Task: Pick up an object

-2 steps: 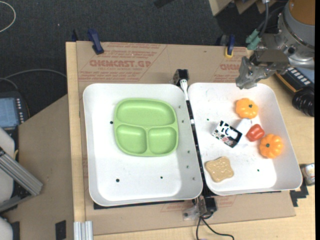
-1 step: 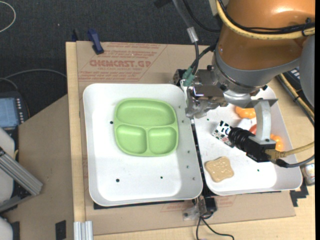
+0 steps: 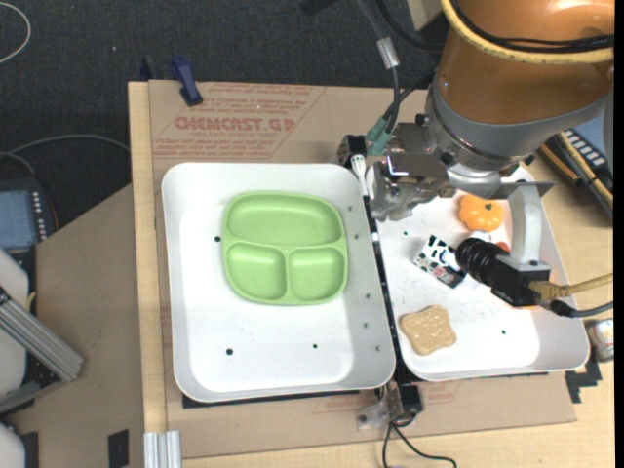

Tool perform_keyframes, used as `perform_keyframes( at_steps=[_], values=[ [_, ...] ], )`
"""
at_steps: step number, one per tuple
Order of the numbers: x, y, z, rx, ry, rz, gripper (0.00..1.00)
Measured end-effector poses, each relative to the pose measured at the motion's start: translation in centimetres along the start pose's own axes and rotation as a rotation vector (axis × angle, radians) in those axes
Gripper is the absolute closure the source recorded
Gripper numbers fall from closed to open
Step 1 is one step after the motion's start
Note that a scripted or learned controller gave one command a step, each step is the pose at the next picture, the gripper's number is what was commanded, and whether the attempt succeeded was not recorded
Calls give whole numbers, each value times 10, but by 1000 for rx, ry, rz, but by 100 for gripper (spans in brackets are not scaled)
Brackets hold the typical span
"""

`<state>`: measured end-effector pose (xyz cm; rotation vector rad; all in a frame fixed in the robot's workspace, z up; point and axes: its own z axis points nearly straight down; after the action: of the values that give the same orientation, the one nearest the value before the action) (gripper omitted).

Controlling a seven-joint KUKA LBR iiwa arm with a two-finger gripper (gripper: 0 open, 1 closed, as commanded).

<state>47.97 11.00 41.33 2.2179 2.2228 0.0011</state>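
Seen from above, the desk (image 3: 244, 115) is covered by a brown cardboard sheet with red lettering printed near its far edge; a small blue clip (image 3: 185, 81) lies at the sheet's far left corner. Two shallow white bins sit on it side by side, their inner rims touching.

The left bin (image 3: 195, 310) holds a pale green divided plate (image 3: 285, 247), lying flat in the bin's far half, with one long compartment on the far side and two smaller ones on the near side; the bin's near half shows bare white floor with a few dark specks.

The right bin (image 3: 487, 364) holds the smaller things. An orange rounded toy (image 3: 482, 213) rests toward the far side; a small black-and-white patterned object (image 3: 436, 258) lies near the middle, just nearer the camera than the orange toy and apart from it; a tan toast-shaped piece (image 3: 428, 331) lies flat close to the near rim, well clear of the other two. A white curved piece (image 3: 526, 227) stands along the bin's right side, just beside the orange toy.

The grey arm (image 3: 526, 57) with its orange band reaches in from the right and looms over the right bin's far end; the gripper (image 3: 398, 191) hangs over that bin's far left corner, close to the shared rim, near the orange toy but not touching it; whether it is spread or closed cannot be told from this angle, and nothing is visibly held in it.
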Motion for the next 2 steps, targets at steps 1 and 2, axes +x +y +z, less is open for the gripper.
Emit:
perform_keyframes(
  at_steps=[1,2],
  values=[
    [94,12,2,-2,3,-7,100],
    [38,6,93,10,-3,8,100]
  ],
)
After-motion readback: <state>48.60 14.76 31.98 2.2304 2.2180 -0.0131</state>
